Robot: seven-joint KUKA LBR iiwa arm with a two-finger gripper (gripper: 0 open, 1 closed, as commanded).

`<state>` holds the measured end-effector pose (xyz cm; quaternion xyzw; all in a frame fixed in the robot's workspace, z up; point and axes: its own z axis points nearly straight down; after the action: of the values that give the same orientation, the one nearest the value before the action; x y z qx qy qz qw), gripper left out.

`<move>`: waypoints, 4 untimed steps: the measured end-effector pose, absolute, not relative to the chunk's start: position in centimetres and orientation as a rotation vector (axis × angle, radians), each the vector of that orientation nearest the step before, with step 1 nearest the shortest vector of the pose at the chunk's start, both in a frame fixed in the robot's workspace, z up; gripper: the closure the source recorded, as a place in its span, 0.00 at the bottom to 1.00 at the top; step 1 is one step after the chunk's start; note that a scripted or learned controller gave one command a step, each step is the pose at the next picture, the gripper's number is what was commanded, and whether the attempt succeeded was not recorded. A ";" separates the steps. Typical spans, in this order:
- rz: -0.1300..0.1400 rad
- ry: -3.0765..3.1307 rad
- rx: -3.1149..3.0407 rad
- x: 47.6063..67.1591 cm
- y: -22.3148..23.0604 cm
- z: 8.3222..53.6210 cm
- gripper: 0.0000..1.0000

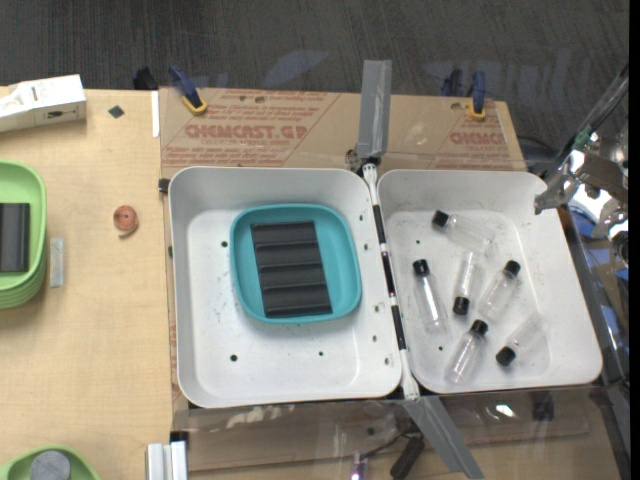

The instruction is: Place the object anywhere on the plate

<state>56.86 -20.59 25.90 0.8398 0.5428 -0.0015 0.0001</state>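
While clear vials (470, 303) lie in the right bin (560, 368), the hand's (560, 190) finger state cannot be told

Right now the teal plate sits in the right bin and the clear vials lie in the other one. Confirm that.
Not quite. The camera view shows the teal plate in the left bin; the clear vials lie in the other one, the right bin.

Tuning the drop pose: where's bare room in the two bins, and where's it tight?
Left bin: a bare white floor strip rings the teal plate, widest below it and to its left. The plate's middle is taken by a dark ribbed block. Right bin: vials crowd the centre; its upper right corner is bare.
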 end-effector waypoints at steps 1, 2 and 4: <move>-0.007 1.724 2.627 56.6 -20.2 42.0 0.00; -0.008 1.577 2.718 56.9 -21.2 43.9 0.00; -0.006 1.353 2.836 60.6 -21.4 44.0 0.00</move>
<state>60.55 -21.43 43.99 0.9026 0.4305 -0.0020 0.0000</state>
